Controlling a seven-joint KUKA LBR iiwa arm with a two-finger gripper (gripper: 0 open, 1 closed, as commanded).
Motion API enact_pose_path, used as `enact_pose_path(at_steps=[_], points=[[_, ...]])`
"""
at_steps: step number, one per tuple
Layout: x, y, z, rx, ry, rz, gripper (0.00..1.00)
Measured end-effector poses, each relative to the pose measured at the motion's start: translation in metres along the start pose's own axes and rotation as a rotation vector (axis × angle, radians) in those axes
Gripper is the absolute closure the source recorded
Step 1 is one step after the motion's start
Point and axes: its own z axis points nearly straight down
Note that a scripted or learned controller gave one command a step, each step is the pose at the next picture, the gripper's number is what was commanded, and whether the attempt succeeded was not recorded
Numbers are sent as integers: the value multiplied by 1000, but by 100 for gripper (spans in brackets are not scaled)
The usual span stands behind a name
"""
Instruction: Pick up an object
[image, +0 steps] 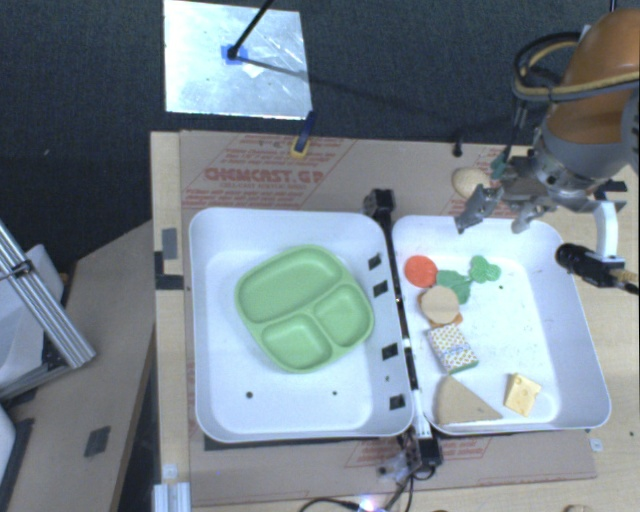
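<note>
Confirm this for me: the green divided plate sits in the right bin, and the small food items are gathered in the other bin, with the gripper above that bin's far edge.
Not quite. The camera view shows the green divided plate in the left bin, not the right one. The rest holds: the small food items are gathered in the other bin, and the gripper is above that bin's far edge.

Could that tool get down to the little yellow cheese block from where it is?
Probably yes: the tool hangs above the right bin's far edge, and the yellow cheese block lies alone, nothing on it.
</note>
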Motion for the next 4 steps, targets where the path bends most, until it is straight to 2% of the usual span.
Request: enact_pose_path(at_steps=[2,3,4], points=[[1,-17,97,4,1,3,0],[8,-13,157,6,2,0,0],[8,-11,187,-2,-1,3,0]])
